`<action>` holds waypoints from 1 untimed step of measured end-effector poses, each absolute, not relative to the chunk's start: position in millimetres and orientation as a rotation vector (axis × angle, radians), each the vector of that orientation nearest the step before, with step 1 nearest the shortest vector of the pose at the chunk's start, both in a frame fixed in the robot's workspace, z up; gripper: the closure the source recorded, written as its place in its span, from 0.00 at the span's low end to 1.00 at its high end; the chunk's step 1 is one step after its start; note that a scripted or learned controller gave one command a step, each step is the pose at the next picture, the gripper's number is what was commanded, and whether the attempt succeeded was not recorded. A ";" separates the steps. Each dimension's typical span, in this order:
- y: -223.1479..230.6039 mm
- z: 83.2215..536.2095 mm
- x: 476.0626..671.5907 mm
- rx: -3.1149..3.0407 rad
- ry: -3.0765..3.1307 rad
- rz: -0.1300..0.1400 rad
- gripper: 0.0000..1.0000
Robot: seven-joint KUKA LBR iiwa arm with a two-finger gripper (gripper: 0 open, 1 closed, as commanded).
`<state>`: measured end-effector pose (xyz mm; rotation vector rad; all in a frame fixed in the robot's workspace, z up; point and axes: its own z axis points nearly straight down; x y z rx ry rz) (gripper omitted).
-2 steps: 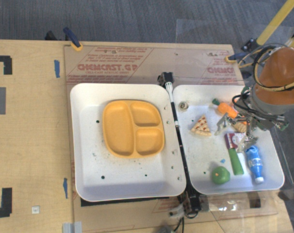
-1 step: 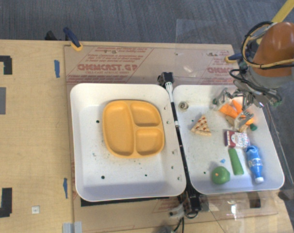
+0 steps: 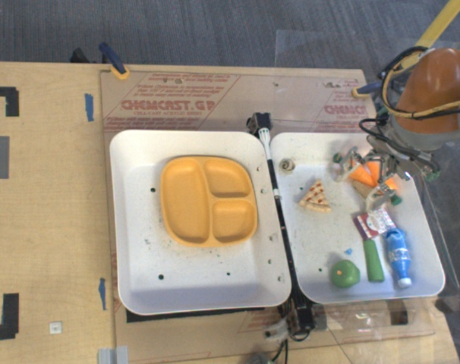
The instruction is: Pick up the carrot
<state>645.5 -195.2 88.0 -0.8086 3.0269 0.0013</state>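
At the upper right of the frame, the end effector straddles the small orange plastic carrot in the right white bin; its grip is unclear, so it should centre squarely before lifting.

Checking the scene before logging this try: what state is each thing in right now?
Carrot: in the right bin, under the gripper; a grip can't be confirmed.
Pizza slice: flat, apart from the rest.
Green ball: resting near the front wall.
Green stick: lying beside the bottle.
Bottle: on its side.
Yellow plate: upright in the left bin.
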 end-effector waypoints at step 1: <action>-223.5 88.2 619.4 -0.374 3.111 -0.001 0.00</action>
